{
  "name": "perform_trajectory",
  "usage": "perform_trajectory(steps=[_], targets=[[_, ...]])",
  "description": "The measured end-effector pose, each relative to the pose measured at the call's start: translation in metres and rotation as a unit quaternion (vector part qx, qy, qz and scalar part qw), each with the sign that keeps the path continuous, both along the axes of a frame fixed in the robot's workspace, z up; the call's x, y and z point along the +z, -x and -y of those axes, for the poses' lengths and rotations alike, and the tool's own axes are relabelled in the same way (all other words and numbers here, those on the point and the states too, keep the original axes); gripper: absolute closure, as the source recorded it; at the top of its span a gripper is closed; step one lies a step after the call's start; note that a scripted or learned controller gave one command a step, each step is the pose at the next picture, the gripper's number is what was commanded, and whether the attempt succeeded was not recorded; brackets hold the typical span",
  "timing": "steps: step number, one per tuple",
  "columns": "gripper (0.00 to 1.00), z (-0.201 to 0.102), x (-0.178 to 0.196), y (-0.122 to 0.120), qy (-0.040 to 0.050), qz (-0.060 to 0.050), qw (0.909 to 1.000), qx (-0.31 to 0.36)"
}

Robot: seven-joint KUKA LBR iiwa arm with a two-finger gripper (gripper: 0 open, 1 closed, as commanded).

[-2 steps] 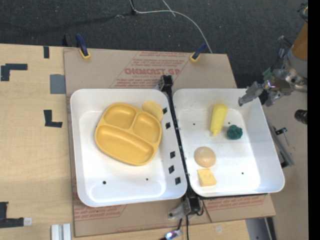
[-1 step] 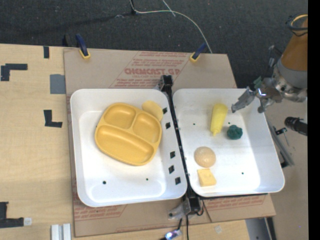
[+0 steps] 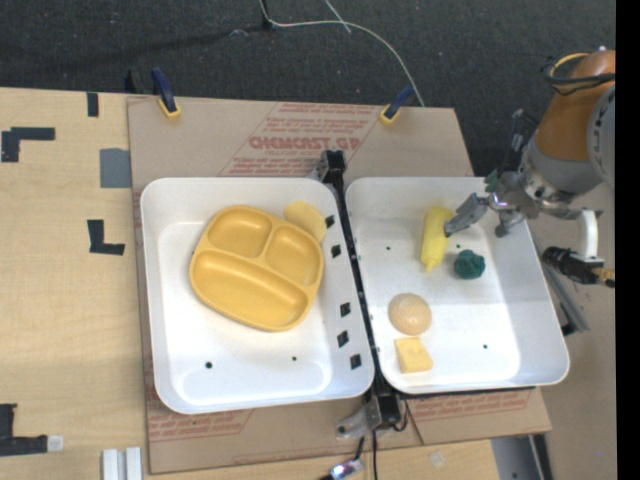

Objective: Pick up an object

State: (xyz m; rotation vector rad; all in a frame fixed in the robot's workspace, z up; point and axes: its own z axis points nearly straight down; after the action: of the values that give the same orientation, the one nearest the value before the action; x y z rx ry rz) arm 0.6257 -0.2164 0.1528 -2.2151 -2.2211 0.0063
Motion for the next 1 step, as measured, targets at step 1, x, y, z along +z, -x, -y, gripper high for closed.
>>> perform_trajectory(steps=[1], targets=[[0.00, 0.0003, -0.0585, -0.0045, -0.0012, 0.005, 1.0000, 0.001]])
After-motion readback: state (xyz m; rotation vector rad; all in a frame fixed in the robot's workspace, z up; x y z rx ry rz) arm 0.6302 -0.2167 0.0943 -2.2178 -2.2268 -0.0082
